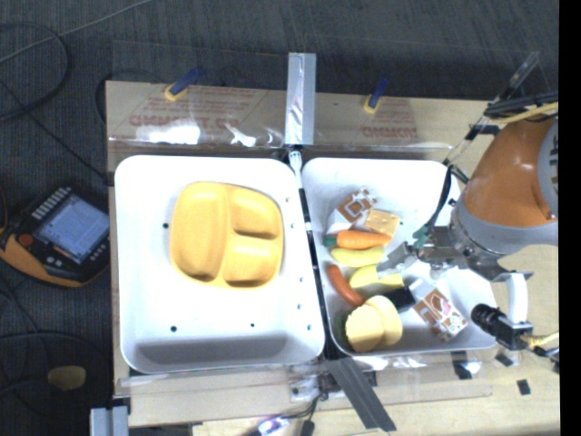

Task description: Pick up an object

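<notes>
Gripper (399,254) jaw state: can't tell. Carrot (359,240) at its 9 o'clock looks light, rigid, slick; grip mid-body.

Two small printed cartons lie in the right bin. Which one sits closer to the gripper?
The printed carton at the bin's near right, just below the gripper. The other carton lies farther off, up beside the carrot.

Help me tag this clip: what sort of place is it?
Probably a robotics lab: an arm over two white bins, toy food, and a handheld controller lying on the carpet.
</notes>
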You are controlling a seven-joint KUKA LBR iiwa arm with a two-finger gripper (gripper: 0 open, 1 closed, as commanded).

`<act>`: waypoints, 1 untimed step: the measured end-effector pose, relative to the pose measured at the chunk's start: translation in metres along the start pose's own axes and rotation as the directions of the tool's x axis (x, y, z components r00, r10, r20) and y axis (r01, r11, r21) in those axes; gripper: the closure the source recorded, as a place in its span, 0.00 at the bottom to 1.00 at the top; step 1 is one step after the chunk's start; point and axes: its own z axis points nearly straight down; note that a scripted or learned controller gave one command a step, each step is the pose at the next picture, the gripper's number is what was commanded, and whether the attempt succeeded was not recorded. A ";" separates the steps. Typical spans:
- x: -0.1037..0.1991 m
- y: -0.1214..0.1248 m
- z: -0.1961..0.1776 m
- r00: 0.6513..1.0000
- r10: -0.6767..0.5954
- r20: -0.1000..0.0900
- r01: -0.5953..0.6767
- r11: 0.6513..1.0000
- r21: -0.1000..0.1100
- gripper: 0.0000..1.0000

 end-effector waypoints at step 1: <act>0.020 0.083 0.083 0.999 -0.038 -0.001 0.038 0.999 0.000 0.00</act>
